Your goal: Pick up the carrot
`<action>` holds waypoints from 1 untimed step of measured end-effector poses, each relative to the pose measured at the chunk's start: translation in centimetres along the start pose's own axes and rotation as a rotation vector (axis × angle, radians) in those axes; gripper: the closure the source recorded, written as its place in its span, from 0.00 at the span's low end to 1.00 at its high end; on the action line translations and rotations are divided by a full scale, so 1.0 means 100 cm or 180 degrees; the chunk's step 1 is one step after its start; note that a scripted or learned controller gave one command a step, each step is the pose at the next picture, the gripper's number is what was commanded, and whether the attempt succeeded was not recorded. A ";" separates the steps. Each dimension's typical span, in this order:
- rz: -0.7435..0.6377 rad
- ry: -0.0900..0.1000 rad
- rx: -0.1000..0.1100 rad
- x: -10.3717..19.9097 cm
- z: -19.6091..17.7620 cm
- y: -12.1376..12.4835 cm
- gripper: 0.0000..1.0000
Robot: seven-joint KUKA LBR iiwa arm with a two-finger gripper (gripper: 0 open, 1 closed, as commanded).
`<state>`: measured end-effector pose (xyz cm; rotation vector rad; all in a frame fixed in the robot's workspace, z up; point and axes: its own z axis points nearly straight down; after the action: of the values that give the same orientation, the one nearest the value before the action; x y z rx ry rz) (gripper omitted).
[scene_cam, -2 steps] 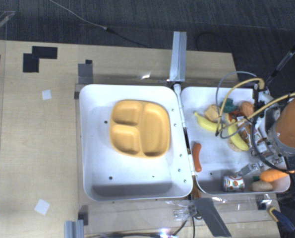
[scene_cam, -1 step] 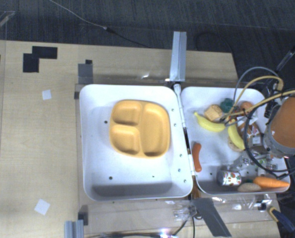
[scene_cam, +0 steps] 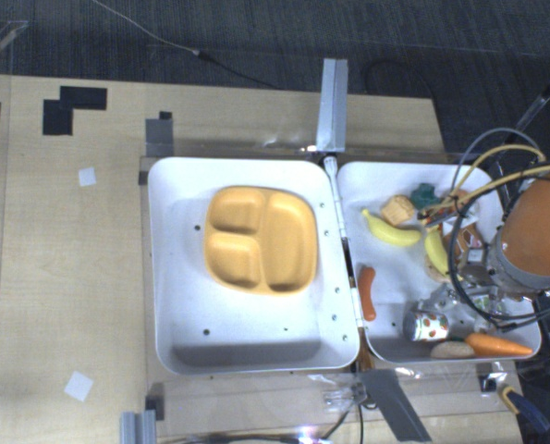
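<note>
The carrot point(scene_cam: 501, 345) is orange and tapered, and it lies flat along the front wall of the right bin point(scene_cam: 385, 350), near its front right corner. My gripper point(scene_cam: 434, 318) is low in the same bin, just left of the carrot's thick end and slightly behind it. Cables and the wrist cover the gripper from above. The arm's orange band point(scene_cam: 538, 231) sits over the right side of the bin. A pale beige piece point(scene_cam: 452, 349) lies against the carrot's left end.
The right bin also holds a red sausage-shaped item point(scene_cam: 367, 292), two bananas point(scene_cam: 392, 231) point(scene_cam: 435, 252), a tan item point(scene_cam: 399, 209) and a green item point(scene_cam: 426, 195). A yellow divided plate point(scene_cam: 261, 239) rests in the left bin point(scene_cam: 177, 340).
</note>
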<state>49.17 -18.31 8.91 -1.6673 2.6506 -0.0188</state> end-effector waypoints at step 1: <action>0.1016 -0.0012 0.0023 -0.015 -0.001 0.005 0.00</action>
<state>49.42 -16.75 9.02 -1.2216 2.8736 -0.0224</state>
